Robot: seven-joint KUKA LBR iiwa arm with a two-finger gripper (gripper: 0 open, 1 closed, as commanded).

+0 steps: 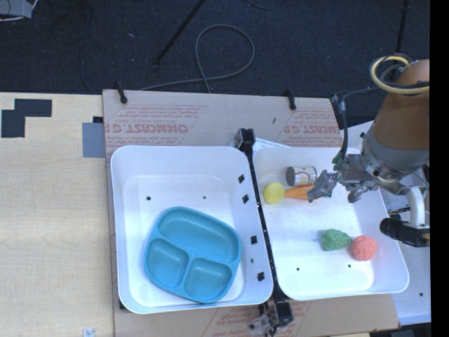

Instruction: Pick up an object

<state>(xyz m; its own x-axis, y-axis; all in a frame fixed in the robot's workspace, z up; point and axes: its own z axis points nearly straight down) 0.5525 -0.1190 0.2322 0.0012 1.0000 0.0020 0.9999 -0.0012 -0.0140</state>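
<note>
Dark carpet behind a pale wooden bench

A cardboard sheet (pixel 210 121) with reversed red print lies on the wooden benchtop (pixel 49 223). Beyond the cardboard, dark carpet (pixel 105 41) carries looping black cables (pixel 224 48). Left of the cardboard sit dark blue-grey patches (pixel 28 114).

A blue plastic divided tray (pixel 192 254) lies in the left white bin (pixel 130 163), well left of the pincer (pixel 339 186). In the right white bin (pixel 393 276) (under the pincer), a yellow ball (pixel 273 192) lies to its left, with an orange carrot-shaped toy (pixel 299 193) between. Nearer the camera lie a green lumpy toy (pixel 334 239) and, just right of it, a pink-red round toy (pixel 363 248).
</note>
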